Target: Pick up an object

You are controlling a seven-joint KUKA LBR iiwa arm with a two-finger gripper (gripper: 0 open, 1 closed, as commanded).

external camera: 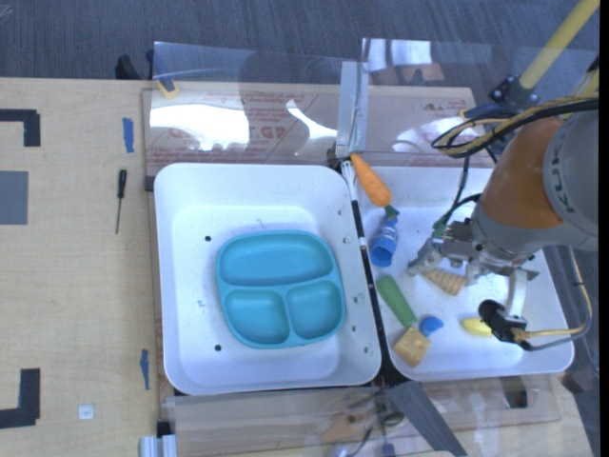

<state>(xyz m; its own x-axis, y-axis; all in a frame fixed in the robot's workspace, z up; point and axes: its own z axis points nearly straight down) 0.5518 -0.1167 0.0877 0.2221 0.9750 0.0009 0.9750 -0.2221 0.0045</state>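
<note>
Two shallow white bins are sitting side by side on the pale wooden table [67,284]: the left bin [181,208] is carrying a light blue plastic tray with three compartments [280,287], and the right bin [552,350] is holding a scatter of small things. Along its left wall, an orange carrot-shaped toy [371,181] is lying at the far end, a blue plastic cup-like piece [384,243] is lying tilted just below it, and a green cylindrical toy [395,298] is slanting nearer the front. A tan block [412,346] is sitting at the front with a small blue round piece [431,326] touching it. A yellow banana-shaped toy [477,327] is lying further right. The grey arm with the orange band [523,184] is reaching in from the right, and its pincer [457,260] is hovering low over a tan ridged cone-like piece [444,280]; whether it is apart or together is impossible to tell.
</note>
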